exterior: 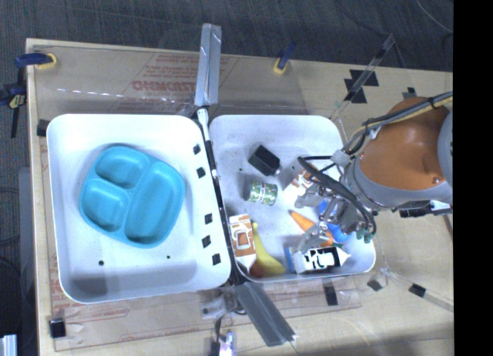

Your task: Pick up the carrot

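The carrot (302,220) lies in the right bin (231,127), toward its lower right part; its long axis runs from upper left to lower right, the narrow end pointing up and left toward the small green can (263,193), the thicker end hidden beneath the gripper (333,222); the arm (404,154) reaches in from the right over the bin's right wall, its orange band rounded and bulky above the wrist, dark cables looping off it toward the bin; the gripper hangs low just over the carrot's right end, and whether it is apart, together or clamped on anything cannot be told, since wires and its own body cover it; a black block (265,159) sits up and left of the carrot, well apart; a small carton (243,235) rests against the bin's left wall, with a banana (266,260) just below it; a black and white box (320,258) lies near the bin's lower right corner, just below the carrot; open floor shows in the bin's upper part, above the black block; the left bin (69,139) holds a blue divided plate (132,195), with bare white floor all round it
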Available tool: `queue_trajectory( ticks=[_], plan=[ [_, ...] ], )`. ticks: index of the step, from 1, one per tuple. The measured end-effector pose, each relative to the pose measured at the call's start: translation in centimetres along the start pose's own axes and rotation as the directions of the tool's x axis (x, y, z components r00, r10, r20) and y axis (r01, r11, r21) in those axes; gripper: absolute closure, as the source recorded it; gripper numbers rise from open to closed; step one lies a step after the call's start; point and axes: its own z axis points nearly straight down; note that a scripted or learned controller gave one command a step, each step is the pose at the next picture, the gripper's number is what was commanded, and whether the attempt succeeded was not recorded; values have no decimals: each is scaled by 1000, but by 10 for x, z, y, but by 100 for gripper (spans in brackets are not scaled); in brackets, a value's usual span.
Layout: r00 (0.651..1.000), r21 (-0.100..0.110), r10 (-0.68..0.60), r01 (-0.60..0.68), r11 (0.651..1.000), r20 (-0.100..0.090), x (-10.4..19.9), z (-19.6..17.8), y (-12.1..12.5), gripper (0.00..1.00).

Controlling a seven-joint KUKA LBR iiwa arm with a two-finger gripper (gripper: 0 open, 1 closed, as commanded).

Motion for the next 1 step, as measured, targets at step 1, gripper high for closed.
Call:
queue_trajectory(
  ticks=[1],
  plan=[
    [995,-1,99,-99,995,-2,-21,81,6,0]
  ],
)
